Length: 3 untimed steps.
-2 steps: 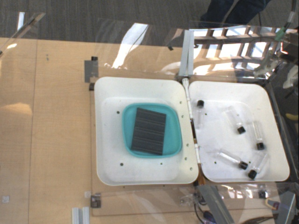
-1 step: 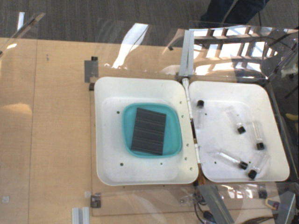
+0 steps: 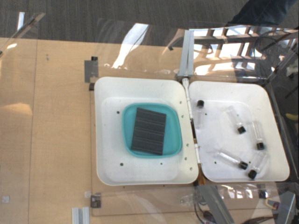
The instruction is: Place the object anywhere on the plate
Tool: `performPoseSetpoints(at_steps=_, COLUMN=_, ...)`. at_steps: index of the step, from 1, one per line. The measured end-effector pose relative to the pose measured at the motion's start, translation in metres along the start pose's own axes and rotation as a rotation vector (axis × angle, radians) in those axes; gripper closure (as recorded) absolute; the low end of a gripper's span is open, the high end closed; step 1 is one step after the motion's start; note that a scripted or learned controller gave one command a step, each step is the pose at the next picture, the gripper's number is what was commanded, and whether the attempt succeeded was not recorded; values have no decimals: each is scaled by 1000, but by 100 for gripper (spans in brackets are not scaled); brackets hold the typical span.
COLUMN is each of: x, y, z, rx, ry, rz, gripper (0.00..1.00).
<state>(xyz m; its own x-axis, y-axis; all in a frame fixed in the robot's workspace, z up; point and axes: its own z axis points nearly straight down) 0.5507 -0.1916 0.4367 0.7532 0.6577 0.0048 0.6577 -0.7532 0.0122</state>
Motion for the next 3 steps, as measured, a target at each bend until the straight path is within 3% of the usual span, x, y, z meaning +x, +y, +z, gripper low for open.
performPoseSetpoints(at_steps=2, x=-56, y=-30, z=1, rx=3, ry=-3, rz=357, gripper=0)
performPoseSetpoints(at_steps=3, x=-56, y=-30, z=0, rx=1, ry=-2, rz=509, gripper=0)
